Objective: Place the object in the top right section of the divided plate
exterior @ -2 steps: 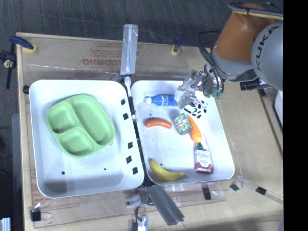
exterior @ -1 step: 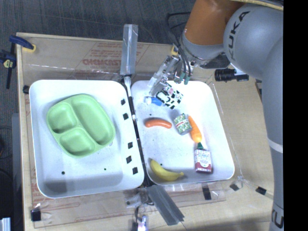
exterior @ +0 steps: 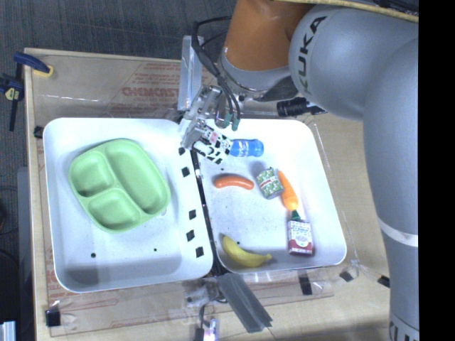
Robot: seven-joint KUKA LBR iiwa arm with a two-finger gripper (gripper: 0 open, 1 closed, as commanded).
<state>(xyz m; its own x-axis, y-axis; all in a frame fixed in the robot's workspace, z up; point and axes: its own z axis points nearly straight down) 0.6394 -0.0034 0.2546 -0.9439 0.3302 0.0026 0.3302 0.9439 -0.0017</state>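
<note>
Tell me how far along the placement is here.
Nothing placed: the green divided plate in the left bin holds no object. The gripper is low over the right bin's top-left corner, by the black-and-white item. Grasp, carry and placement remain.

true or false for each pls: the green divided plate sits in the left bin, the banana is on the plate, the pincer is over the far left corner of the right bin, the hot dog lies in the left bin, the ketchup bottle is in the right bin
1. The green divided plate sits in the left bin. True.
2. The banana is on the plate. False: it lies at the near edge of the right bin, and all the plate's sections hold nothing.
3. The pincer is over the far left corner of the right bin. True: it hangs there by a black-and-white item and a blue bottle.
4. The hot dog lies in the left bin. False: it lies in the right bin, near the divide.
5. The ketchup bottle is in the right bin. True.
</note>
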